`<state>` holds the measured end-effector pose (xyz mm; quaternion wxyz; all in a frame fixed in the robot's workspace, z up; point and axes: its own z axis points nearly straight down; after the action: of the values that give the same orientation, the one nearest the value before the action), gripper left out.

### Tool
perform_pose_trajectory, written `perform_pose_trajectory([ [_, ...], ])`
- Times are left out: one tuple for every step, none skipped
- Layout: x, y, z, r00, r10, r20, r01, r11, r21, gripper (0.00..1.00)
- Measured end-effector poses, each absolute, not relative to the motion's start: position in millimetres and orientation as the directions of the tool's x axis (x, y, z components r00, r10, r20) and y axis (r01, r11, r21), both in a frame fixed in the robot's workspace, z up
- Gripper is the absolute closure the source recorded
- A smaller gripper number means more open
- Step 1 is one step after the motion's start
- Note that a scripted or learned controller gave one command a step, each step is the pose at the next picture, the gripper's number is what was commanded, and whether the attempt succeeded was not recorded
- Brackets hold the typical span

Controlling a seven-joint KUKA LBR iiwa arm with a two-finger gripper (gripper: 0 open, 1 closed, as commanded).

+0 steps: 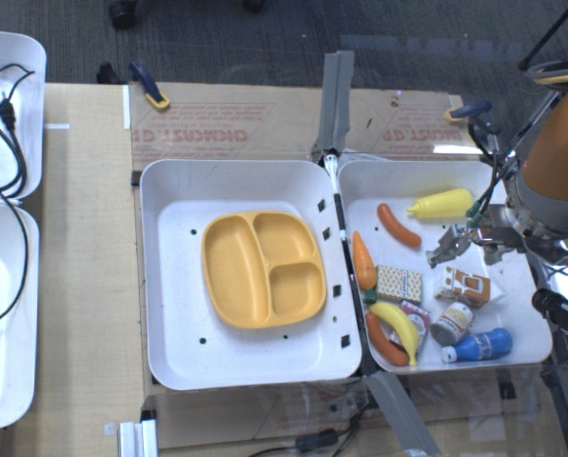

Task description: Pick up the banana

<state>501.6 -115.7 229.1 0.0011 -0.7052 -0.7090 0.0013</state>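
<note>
Near the right bin's [542,346] front edge lies the banana [401,324], the jaws [452,247] open and empty above.

1 fixed view is taken from above the bench [84,255], angled down on 2 white bins [169,284].

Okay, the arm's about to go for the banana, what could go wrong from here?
1. The banana lies packed against a sausage and a cracker packet, so the claw may grab or shove a neighbour.
2. A small can sits close on its other side, leaving little room for fingers.
3. The banana's curved skin could slip free.
</note>
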Motion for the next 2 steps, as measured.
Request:
perform_pose_trajectory([
  [614.2,-86.8,202.3,-0.157,0.988,-0.001,0.988,0.157,-0.002,0.00],
  [593.1,-84.7,190.7,-0.125,0.992,-0.001,0.992,0.125,-0.003,0.00],
])
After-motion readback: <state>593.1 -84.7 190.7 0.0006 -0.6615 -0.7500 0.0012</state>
